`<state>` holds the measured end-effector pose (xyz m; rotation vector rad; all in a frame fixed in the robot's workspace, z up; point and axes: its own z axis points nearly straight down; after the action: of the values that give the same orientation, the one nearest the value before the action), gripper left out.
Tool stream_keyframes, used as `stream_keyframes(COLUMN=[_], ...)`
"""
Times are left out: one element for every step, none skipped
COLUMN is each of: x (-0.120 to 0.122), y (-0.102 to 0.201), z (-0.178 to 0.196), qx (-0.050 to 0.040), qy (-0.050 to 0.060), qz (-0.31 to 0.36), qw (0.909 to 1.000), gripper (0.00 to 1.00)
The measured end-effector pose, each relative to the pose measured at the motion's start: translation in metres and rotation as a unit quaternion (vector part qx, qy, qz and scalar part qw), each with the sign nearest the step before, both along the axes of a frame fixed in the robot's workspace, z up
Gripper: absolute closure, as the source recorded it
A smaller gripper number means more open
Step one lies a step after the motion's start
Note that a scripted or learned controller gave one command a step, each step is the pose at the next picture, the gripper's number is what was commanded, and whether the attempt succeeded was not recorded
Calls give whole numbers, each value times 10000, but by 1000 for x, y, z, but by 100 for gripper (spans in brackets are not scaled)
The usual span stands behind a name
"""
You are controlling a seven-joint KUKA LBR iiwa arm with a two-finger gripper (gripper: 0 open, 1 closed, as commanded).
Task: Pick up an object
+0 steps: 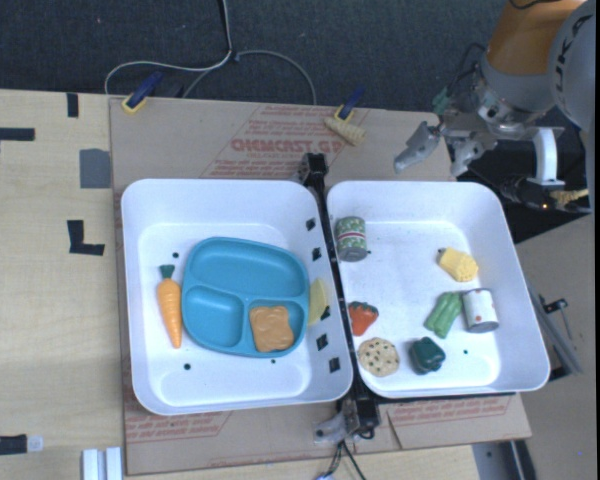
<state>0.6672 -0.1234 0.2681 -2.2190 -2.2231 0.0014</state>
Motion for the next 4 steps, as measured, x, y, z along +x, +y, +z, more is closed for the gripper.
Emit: stream_keyframes(x=[-16,-106,-158,-155], y=[-59,-79,-56,-58], z=[-185,-95,-186,-171], qx=[-5,2,-13,-27], qy=[47,13,-20,-46], qz=[-23,-29,-6,-9], qw=[10000,10000,10000,10000], gripper=[0,0,0,100])
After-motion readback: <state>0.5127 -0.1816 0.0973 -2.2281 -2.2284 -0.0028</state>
